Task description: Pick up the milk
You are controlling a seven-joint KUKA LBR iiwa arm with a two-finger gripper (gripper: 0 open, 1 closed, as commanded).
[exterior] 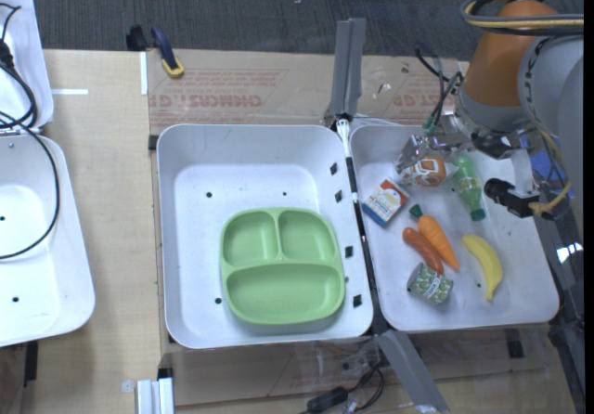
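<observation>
The milk [383, 202] is a small white and blue carton with a red patch. It lies on its side near the left wall of the right bin [534, 310]. My gripper [419, 154] hangs at the back of that bin, up and to the right of the carton and apart from it. It sits right over a round orange-brown item [430, 173]. The grey arm with its orange band [506, 41] reaches in from the upper right.
Around the milk in the right bin lie two carrots [432, 243], a banana [486, 264], a green bottle [468, 186] and a green-patterned can [430, 284]. The left bin [186, 217] holds a green divided plate [281, 265]. A metal post [347, 69] stands between the bins.
</observation>
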